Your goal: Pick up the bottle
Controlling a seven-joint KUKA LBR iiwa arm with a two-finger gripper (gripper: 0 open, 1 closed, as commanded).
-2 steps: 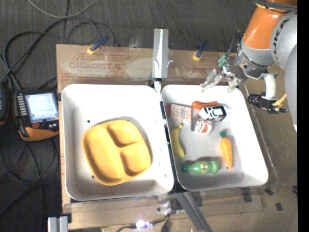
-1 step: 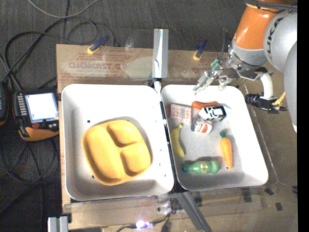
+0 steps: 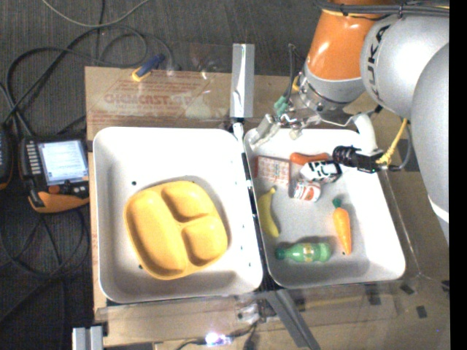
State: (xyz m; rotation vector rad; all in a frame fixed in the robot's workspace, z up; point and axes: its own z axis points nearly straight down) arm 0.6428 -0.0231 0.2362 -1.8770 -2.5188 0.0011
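1. The bottle point(image 3: 303, 252) lies on its side near the front of the right bin point(image 3: 379, 268), green with a yellow label round its middle, cap end pointing left.
2. It looks like small, light plastic: stiff enough to take a squeeze, but round and smooth, so it will likely roll or slip if caught off-centre.
3. The best hold seems to be across the labelled middle, with the jaws closing on the two long sides, square to its length.
4. A banana point(image 3: 268, 212) lies just up-left of the cap, and a carrot point(image 3: 342, 228) stands near the bottle's right end; both leave little room at the ends, more reason to grip at the middle.
5. Further back sit a can point(image 3: 307, 191) and a flat printed packet point(image 3: 271, 170), well clear of the bottle.
6. The gripper point(image 3: 288, 119) hangs over the bin's back left corner, far from the bottle. Whether the jaws are released or clenched I cannot tell.
7. The left bin point(image 3: 109, 166) holds a yellow tray point(image 3: 177, 227).
8. The surface is cardboard-covered; the dark floor around it carries cables and a pendant point(image 3: 55, 162) at left.
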